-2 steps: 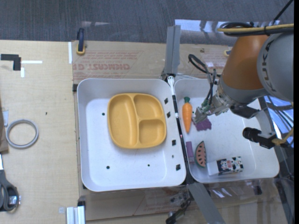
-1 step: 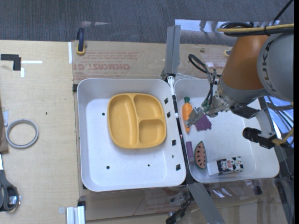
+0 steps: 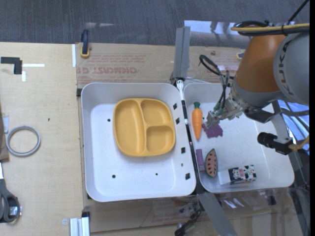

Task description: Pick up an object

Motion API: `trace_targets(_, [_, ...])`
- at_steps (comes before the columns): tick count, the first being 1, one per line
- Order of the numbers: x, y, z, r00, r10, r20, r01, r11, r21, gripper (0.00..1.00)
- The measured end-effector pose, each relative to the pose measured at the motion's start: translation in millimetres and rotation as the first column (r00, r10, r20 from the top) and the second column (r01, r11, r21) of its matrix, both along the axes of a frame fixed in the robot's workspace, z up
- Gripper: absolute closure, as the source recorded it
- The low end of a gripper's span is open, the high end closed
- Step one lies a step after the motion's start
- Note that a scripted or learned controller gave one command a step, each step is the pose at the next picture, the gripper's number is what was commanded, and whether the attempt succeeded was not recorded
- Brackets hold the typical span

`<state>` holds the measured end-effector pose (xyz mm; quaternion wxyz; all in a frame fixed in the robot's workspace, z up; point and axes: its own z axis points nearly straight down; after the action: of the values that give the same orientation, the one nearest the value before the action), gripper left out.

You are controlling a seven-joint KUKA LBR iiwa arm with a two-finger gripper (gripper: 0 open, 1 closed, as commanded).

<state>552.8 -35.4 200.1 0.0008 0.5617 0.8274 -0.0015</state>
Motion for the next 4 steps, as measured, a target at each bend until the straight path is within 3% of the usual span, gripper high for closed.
trace_targets(1, [-0.1,0.2,-0.2,1.0,0.0,-0.001,0.0,1.0,0.0,0.0])
trace_targets(2, [7.9,-65.3,-59.9,0.994,-0.105,-0.002,0.105,0.994,0.001,0.0])
trace_targets(3, [59.5,-63.3,-32.2,0.966,-0.258,0.001,0.258,0.966,0.001,0.0])
trace_targets(4, [28.9,-61.6,-109.0,0.943,-0.332,-0.002,0.332,0.943,0.002,0.0])
